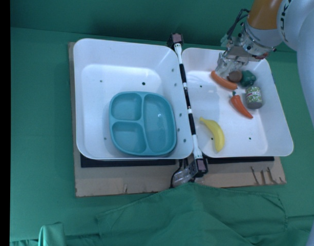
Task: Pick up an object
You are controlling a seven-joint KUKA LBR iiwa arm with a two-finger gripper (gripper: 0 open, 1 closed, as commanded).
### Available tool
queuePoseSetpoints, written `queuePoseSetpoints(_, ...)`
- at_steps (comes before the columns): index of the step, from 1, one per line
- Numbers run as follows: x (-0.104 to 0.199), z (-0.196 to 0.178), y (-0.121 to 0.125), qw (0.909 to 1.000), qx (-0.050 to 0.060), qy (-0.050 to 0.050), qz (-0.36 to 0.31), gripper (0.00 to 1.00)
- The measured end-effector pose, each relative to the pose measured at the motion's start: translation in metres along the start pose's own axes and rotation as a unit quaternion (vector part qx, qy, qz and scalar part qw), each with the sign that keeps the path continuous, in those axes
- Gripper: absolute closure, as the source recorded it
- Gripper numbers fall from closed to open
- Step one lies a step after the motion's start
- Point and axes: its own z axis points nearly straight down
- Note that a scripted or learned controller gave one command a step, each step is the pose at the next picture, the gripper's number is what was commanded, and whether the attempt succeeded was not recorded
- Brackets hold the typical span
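My gripper [226,65] hangs low over the back of the right bin [279,137], its tips just above the upper end of an orange carrot [223,81]. Right beside it lie a small brown round piece [234,76] and a dark green broccoli-like piece [248,78]. Further forward are a small jar with a green label [254,97], a red-orange pepper [241,105] and a yellow banana [214,133]. Nothing shows between the fingers.
The left bin [90,60] holds a teal divided plate [142,123]. A black-and-white rod [186,96] runs along the seam between the bins. Green cloth [187,214] lies bunched at the front of the bench.
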Motion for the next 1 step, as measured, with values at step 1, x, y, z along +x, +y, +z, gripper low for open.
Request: queuePoseSetpoints(1, -0.0668, -0.0309, -0.013, 1.0, 0.0, -0.001, 0.0, 1.0)
